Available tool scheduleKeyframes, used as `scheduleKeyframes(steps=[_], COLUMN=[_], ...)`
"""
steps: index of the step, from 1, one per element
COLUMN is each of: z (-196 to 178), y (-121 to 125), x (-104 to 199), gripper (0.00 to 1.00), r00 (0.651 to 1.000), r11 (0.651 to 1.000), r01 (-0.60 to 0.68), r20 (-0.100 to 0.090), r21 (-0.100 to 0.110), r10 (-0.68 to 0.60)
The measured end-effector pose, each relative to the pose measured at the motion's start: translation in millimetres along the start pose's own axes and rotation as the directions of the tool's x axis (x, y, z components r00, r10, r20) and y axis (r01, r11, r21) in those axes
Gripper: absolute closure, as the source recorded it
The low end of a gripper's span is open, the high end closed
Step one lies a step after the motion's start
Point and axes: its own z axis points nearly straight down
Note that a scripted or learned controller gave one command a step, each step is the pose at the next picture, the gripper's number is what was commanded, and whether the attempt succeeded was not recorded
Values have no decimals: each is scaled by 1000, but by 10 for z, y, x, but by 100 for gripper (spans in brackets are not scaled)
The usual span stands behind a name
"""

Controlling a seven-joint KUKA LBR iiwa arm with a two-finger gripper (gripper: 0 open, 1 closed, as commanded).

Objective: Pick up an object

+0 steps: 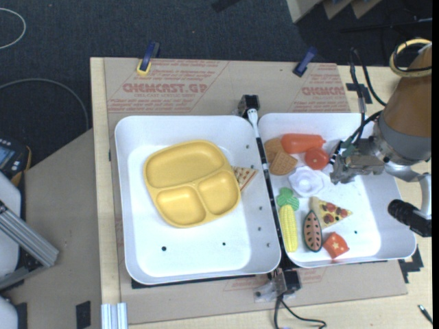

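The right bin (384,242) holds several toy foods: an orange-red carrot (302,142), a red tomato (316,159), a tan bread piece (280,162), a white clear cup (306,181), a corn cob (288,225), a watermelon slice (312,231), a pizza slice (330,211) and a red block (335,245). My gripper (341,170) hangs over the right bin's upper middle, just right of the tomato and the white cup. Nothing shows between its fingers.
The left bin (137,238) holds a yellow divided plate (191,182). A small waffle-patterned wedge (243,177) lies at the plate's right edge, near the divider between the bins. Blue clamps (146,58) hold the cardboard at the back.
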Motion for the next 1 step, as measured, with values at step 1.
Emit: scheduleKeyframes(steps=[1], z=[-58], y=[96], x=[154], gripper=[100], r00=[1000], r11=[1000], r01=[1], r20=[-1], r21=[2], r10=[-1])
